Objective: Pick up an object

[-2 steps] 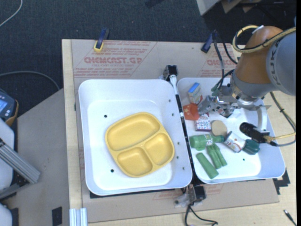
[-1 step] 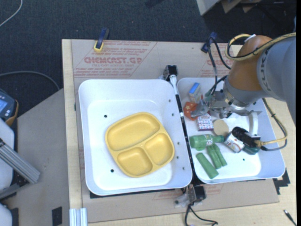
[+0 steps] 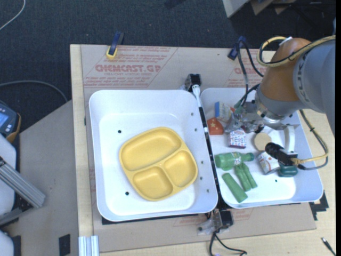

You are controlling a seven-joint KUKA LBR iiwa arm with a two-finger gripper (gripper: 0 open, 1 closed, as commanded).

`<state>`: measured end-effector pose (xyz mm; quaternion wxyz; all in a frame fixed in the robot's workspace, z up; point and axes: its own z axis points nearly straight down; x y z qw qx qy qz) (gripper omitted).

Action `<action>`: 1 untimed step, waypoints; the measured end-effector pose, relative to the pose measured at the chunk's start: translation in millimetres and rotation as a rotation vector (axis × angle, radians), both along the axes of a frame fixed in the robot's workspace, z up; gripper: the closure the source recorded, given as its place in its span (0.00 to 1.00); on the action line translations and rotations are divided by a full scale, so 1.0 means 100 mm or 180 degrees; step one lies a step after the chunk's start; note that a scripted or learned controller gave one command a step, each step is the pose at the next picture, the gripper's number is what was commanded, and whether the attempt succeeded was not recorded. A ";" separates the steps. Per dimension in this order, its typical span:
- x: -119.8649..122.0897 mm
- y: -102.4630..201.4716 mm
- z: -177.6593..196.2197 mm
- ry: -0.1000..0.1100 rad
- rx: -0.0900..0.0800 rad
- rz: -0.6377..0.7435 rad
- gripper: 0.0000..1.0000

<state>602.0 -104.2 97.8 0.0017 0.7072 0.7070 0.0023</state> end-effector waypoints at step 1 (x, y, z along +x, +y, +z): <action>0.04 0.05 0.63 -0.0008 -0.0008 0.0006 1.00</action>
